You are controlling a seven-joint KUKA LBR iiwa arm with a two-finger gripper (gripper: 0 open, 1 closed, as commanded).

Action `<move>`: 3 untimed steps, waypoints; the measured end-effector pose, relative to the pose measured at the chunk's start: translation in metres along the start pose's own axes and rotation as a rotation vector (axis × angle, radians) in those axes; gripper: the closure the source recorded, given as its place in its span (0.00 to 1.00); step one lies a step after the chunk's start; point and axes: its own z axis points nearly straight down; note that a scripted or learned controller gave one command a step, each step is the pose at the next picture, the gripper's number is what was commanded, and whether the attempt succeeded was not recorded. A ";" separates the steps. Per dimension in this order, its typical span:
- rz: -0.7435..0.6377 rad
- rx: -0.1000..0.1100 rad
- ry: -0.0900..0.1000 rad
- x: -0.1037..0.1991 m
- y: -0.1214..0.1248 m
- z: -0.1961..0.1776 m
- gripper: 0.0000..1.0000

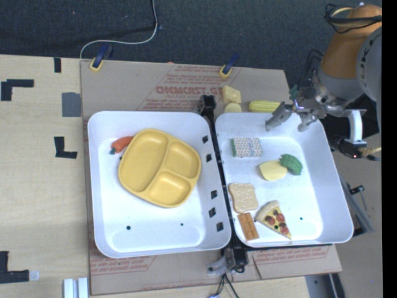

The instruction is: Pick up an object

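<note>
The objects for picking are lying in the right bin (332, 185): a speckled sponge-like block (247, 146) near its top, a pale yellow piece (272, 171) touching a green piece (291, 163) in the middle, and a toast slice (244, 197), a brown bar (248, 226) and a pizza slice (275, 219) toward the near edge. The gripper (291, 119) is hanging over the far right corner of this bin, its two fingers spread apart and gripping nothing. In my judgement the speckled block is the nearest target and is standing free of its neighbours, so the fingers can be coming down on both sides of it. The touching yellow and green pieces are looking riskier. The left bin (99, 185) is bearing a yellow divided plate (160, 167) and an orange piece (122, 143).
</note>
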 end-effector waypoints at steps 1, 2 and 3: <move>-0.001 0.001 0.000 -0.004 -0.035 0.122 0.00; -0.001 -0.004 -0.002 0.035 -0.074 0.119 0.00; 0.000 -0.005 -0.002 0.033 -0.073 0.109 1.00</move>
